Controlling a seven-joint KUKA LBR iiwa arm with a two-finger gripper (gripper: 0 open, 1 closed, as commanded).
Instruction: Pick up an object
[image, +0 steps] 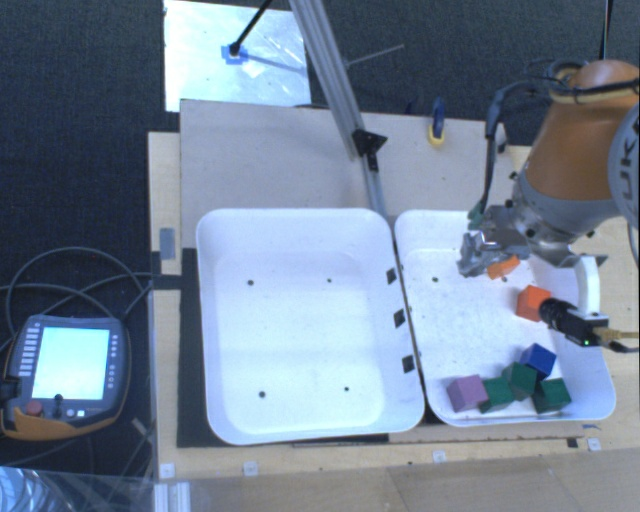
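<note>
The gripper (482, 255) is seen over the right bin (440, 400), with a small orange piece (503, 266) apparently pinched between its fingers. An orange block (531, 300) lies nearby, while blue (539, 358), green (520, 380) and purple (465, 392) blocks are clustered at the near edge

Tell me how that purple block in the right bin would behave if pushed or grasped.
The purple block looks boxy and rigid, so it should slide, not roll. It touches a green block by the right bin's near wall, so a push probably shoves both and finger room looks tight.
</note>
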